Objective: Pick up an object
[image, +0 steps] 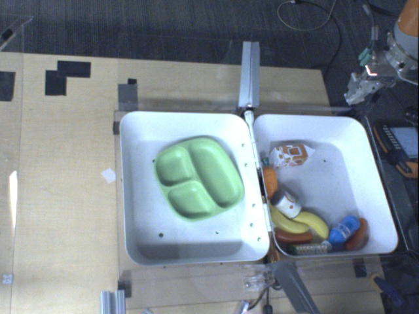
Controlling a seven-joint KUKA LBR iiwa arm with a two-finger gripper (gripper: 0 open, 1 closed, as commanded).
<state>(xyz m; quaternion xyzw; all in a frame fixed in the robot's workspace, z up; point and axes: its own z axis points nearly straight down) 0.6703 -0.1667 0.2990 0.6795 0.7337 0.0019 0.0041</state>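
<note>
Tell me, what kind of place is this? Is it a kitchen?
Probably not a kitchen; it looks like a robot test lab. Two white bins, the left bin and right bin, sit on a wooden bench, a robot's gripper hangs at the upper right, and loose cables lie on the floor.

Divided plate (199,176) in left bin (137,241)

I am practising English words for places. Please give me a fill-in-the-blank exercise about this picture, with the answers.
1. The green tray lies in the ____ bin.
2. The banana lies in the ____ bin.
3. The gripper hangs ____ both bins, beyond the right bin's far corner.
4. The colour of the bottle near the banana is ____.

Answers: left; right; outside; blue
</note>
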